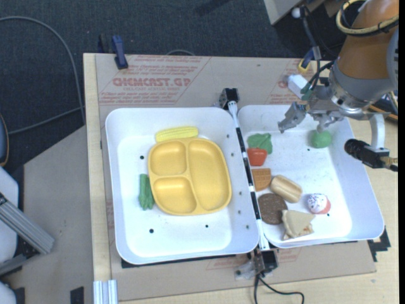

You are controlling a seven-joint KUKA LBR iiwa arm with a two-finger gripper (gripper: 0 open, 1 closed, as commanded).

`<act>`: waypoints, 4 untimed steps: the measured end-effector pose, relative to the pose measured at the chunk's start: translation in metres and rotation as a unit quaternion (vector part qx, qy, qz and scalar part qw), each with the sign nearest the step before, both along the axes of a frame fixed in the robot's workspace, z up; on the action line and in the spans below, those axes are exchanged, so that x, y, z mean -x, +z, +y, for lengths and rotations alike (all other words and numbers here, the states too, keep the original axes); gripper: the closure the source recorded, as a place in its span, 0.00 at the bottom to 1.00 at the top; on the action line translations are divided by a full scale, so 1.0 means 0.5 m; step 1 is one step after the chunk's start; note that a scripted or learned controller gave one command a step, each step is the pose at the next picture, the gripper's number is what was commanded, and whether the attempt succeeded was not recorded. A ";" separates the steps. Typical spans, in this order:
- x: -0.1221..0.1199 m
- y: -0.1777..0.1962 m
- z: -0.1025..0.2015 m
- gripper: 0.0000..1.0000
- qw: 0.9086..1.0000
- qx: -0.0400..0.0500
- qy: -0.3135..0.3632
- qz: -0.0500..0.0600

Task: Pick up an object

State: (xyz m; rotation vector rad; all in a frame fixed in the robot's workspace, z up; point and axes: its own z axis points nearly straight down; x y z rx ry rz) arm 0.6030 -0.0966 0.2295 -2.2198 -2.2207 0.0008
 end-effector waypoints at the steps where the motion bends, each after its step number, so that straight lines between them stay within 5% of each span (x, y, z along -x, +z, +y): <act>1: -0.034 -0.170 0.004 0.00 1.000 0.000 0.000 0.000; 2: -0.045 -0.290 0.010 0.00 1.000 0.000 0.000 0.000; 3: -0.099 -0.289 0.001 0.00 1.000 0.001 0.001 -0.002; 4: -0.128 -0.289 -0.119 0.00 1.000 0.001 0.000 -0.002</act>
